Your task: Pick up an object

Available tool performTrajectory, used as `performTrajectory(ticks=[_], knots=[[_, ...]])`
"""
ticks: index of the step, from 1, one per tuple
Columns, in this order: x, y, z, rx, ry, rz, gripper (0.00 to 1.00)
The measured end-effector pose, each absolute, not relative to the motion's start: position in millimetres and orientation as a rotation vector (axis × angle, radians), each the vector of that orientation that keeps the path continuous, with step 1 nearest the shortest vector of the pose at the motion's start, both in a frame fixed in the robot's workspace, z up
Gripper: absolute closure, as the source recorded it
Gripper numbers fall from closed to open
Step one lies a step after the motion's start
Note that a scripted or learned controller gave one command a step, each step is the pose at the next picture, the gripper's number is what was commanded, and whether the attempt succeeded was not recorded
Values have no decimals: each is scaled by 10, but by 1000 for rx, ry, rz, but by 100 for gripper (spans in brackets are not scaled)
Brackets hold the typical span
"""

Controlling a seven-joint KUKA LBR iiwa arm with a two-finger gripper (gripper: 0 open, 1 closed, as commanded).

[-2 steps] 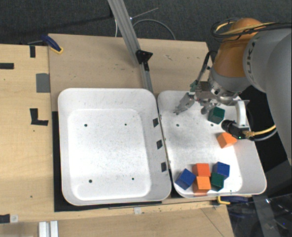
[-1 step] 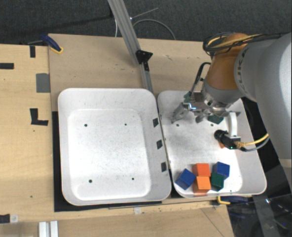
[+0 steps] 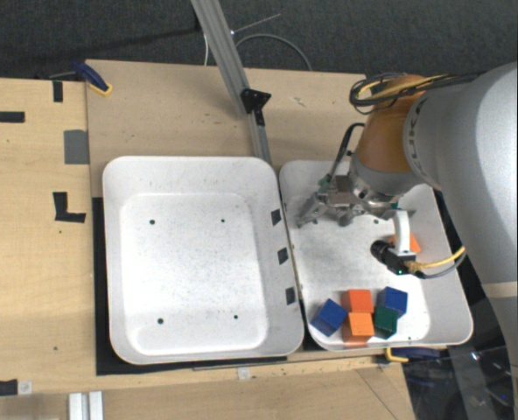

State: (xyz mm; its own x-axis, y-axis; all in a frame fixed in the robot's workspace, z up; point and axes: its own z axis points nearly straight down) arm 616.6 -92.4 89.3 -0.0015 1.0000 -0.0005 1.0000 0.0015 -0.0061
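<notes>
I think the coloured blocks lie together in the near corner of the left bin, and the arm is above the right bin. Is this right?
Not quite. The coloured blocks lie together at the near edge of the right bin, not the left bin. The rest holds: the arm is above the right bin. The camera view shows this.

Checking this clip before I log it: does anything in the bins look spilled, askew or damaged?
Nothing stands out. The blocks, two blue, two orange and one green, sit bunched at the near edge of the right bin, none outside it. The gripper hangs over that bin's far part, away from them.
</notes>
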Motion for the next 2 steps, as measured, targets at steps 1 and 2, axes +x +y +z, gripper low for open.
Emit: performTrajectory(ticks=[1, 2], knots=[[6176, -914, 1013, -2217, -2222, 3, 100], [6177, -985, 1470, -2223, -2224, -3, 100]])
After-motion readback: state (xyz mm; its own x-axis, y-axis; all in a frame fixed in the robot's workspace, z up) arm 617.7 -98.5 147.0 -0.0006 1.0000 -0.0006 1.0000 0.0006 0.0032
